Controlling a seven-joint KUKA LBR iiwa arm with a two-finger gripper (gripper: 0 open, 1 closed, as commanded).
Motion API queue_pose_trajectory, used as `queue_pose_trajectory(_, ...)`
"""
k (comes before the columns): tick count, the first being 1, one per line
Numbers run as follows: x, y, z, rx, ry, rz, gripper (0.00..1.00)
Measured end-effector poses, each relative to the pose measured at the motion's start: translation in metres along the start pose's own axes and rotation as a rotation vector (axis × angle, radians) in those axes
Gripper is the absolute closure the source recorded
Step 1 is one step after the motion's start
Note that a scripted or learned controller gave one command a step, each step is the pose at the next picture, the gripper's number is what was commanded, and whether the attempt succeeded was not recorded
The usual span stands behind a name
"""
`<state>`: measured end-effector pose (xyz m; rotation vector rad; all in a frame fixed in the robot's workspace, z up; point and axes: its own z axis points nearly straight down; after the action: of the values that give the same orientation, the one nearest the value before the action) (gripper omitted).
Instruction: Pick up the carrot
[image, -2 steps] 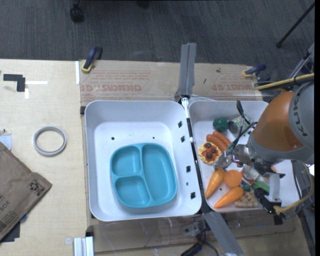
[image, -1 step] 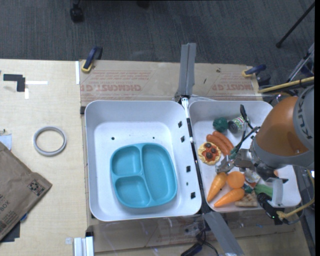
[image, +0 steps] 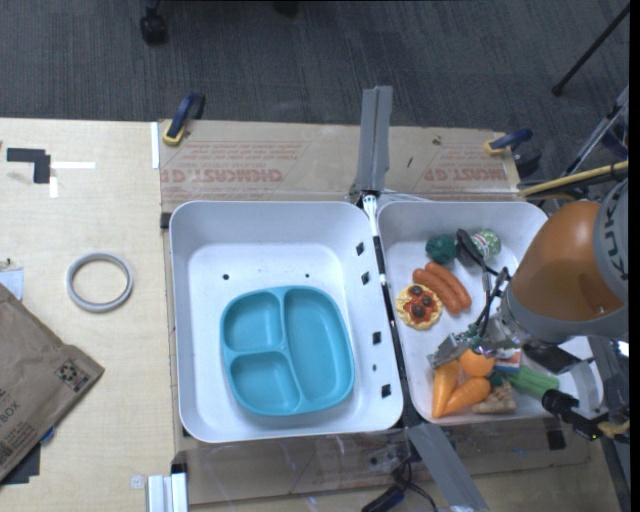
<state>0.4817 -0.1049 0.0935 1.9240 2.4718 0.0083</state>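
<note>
Orange against the white plastic, the carrot (image: 452, 390) is lying in the lower part of the right bin (image: 405, 240), low and right of centre in the frame, its pointed end aiming down and left toward the bin's near wall. It is sitting in a tight cluster: a smaller orange piece (image: 477, 363) is touching it from above, a green vegetable (image: 530, 380) is stretching off to the right, and something tan (image: 497, 402) is pressing against its lower right side. Higher in the same bin a toy pizza (image: 419, 306) and a sausage (image: 444, 286) are resting well clear.

Reaching in from the right edge, the grey arm with its orange band is hanging over this cluster, and the gripper (image: 462, 349) is sitting just above the carrot's thick end. Cables and metal parts are crowding that spot, so how far it is open, and whether it has anything, I cannot tell.

Crowding is the main risk, in my judgement. Closing here could catch the small orange piece instead, or pinch two items together. A grasp near the thick end might also let the tapered body swing or slip out during lifting. The near wall is leaving little room for correction.

The left bin (image: 190, 300) is carrying a blue divided tray (image: 288, 352).
</note>
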Motion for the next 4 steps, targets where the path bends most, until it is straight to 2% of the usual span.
queue_pose_trajectory(1, -0.001, 0.004, -0.011, -0.01, -0.002, 0.003, 1.0)
queue_pose_trajectory(2, 0.07, 0.015, -0.096, 0.014, 0.003, 0.122, 1.0)
queue_pose_trajectory(3, 0.07, 0.015, -0.096, 0.014, 0.003, 0.122, 0.0)
queue_pose_trajectory(4, 0.017, 0.001, -0.096, 0.014, 0.002, 0.183, 0.0)
